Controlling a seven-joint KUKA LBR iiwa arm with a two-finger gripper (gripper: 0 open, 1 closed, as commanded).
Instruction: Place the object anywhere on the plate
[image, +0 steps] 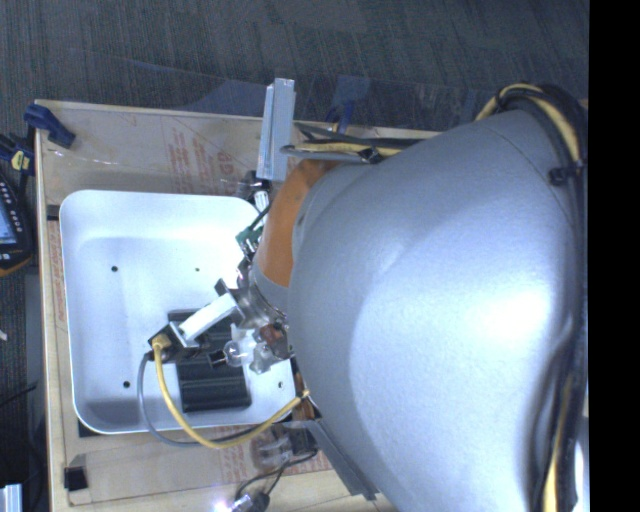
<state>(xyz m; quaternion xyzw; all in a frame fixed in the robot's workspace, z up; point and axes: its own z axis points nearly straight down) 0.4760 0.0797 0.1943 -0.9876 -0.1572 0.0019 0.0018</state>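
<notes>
My grey arm (450, 320) reaches in from the right and covers the right half of the view, hiding what lies under it. Its orange band (275, 235) sits over the right rim of the left white bin (90, 300). My gripper (250, 352) hangs low over that bin's near right corner, close to the floor. From this angle I cannot make out anything held in it.
The bin rests on a pale wooden bench (150, 150). A metal upright (278, 125) stands at the bin's far right corner. A blue clamp (48, 125) sits at the bench's far left corner, and dark gear (10, 215) lies off the left edge.
</notes>
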